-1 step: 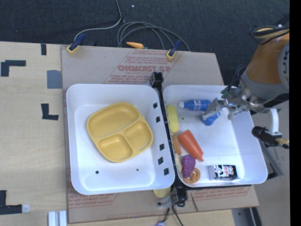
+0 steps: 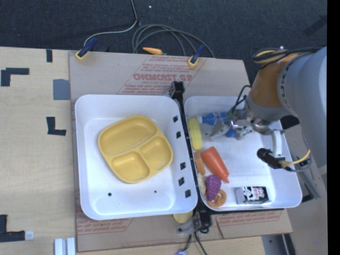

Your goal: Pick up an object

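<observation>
The gripper (image 2: 229,126) is low in the upper part of the right bin (image 2: 276,187), at the end of the grey arm (image 2: 297,89) that comes in from the right. Its metal fingers sit against a blue object (image 2: 215,118), but the view does not make clear if they are spread or pressed together, or if the blue object is between them.

Just left of the gripper, one yellow corn-like piece (image 2: 195,134) lies along the bin's left wall. Below it are one orange carrot (image 2: 215,163), one thin orange-brown piece (image 2: 200,163) beside the wall, one purple bunch of grapes (image 2: 212,186) and a tan ring-shaped thing (image 2: 219,198) partly under the grapes. One small black and white carton (image 2: 252,194) lies near the bottom right corner, well apart from the gripper.

The blue object is partly covered by the fingers, so its shape is hard to read. A black cable (image 2: 268,155) hangs beside the wrist over the bin's floor.

The left bin (image 2: 95,195) holds one yellow divided plate (image 2: 135,147) with three compartments.
</observation>
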Tool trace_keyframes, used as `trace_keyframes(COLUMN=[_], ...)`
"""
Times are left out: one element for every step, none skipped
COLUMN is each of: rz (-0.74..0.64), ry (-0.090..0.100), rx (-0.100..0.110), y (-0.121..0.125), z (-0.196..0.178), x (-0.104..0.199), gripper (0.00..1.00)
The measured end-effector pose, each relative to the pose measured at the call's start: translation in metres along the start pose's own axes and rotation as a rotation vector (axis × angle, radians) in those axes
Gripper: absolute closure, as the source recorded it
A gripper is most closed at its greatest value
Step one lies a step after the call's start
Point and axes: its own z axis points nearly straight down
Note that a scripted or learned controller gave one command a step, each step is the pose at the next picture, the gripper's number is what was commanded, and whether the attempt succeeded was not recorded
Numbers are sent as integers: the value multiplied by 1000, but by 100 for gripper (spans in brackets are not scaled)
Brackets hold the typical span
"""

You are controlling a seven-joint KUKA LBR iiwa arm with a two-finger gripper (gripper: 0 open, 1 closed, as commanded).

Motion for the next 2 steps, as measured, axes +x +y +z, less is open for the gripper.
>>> trace_keyframes(rz=[14,8], ry=[0,8], rx=[22,36], y=[41,50], z=[-1,1], x=[32,28], gripper=[0,0])
